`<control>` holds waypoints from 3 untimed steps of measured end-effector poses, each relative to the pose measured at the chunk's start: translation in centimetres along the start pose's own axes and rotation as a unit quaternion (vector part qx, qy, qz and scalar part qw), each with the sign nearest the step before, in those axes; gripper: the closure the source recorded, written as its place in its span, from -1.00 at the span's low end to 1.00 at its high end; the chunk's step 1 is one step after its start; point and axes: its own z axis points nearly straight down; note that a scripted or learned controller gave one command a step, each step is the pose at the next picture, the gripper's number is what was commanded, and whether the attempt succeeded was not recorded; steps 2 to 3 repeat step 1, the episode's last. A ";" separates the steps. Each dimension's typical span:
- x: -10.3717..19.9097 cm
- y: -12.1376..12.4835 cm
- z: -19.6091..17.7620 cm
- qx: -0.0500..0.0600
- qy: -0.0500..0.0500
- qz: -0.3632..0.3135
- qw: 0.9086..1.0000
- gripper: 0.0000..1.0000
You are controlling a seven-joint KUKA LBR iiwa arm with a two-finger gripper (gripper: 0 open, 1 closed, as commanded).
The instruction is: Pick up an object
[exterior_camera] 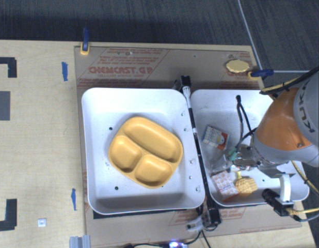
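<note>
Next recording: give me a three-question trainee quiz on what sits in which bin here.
1. True or false: the yellow three-compartment plastic tray lies in the left white bin.
2. Which bin is the grey arm's gripper over? A) left B) right
3. Fill in: the small yellow corn-like toy lies beside a red-and-white ____.

Key: 1 true; 2 B, the right white bin; 3 packet.

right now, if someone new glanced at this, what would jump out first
The big yellow divided tray, lying upside down in the middle of the left bin, grabs the eye first. Next is the arm's orange band over the right bin, where small packets and a yellow corn-like piece lie.
</note>
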 end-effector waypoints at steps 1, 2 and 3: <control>0.1 -0.2 1.0 0.003 0.002 0.000 1.000 -1.00; 0.1 -0.2 1.0 0.003 0.002 0.000 1.000 -1.00; 0.1 -0.2 1.0 0.003 0.002 0.000 1.000 -1.00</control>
